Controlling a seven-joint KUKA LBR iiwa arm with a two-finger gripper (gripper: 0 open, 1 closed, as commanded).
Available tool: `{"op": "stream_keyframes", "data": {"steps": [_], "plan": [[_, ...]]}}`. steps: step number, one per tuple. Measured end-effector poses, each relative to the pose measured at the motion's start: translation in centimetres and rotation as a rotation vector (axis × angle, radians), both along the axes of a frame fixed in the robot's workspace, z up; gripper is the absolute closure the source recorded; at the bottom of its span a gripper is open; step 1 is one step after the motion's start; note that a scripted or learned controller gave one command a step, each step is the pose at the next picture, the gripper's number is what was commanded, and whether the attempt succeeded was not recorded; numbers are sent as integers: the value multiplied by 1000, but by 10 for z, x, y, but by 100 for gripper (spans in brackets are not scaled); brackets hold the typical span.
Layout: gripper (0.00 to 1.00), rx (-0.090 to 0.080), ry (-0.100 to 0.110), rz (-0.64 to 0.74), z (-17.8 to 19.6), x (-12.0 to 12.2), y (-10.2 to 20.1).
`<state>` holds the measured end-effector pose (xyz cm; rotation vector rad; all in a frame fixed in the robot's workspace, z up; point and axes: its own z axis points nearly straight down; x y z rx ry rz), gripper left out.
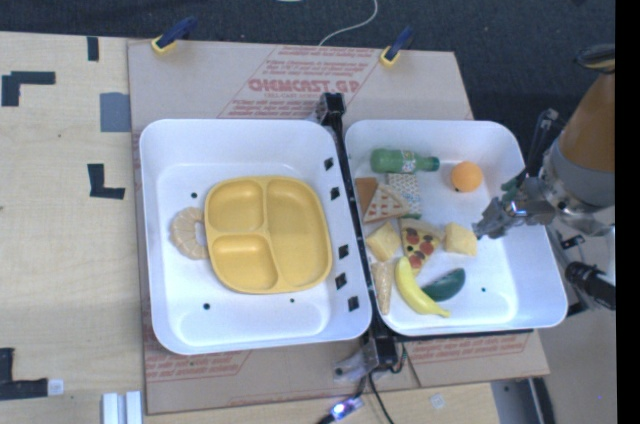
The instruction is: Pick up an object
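Observation:
The right bin (500,287) holds several toy foods: a green bottle (403,161), an orange (465,176), a pizza slice (418,243), a banana (415,289), a dark green piece (444,284) and a small yellow block (460,239). My gripper (497,220) hangs over the right part of this bin, just right of the yellow block and below the orange. Nothing shows in its grasp. The arm's orange band (592,127) rises at the right edge.
The left bin (160,162) carries a yellow divided plate (268,233) with a beige ring-shaped cookie (186,232) at its left side. A toast triangle (381,200), a cheese wedge (382,241) and a cone (384,284) crowd the right bin's left side.

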<state>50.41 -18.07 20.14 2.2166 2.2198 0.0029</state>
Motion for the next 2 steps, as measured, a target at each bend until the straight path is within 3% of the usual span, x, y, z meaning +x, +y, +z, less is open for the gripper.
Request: {"op": "stream_keyframes", "data": {"steps": [1, 2], "plan": [[100, 1, 3, 0, 24, 1, 0], [100, 4, 7, 4, 14, 2, 58]]}}
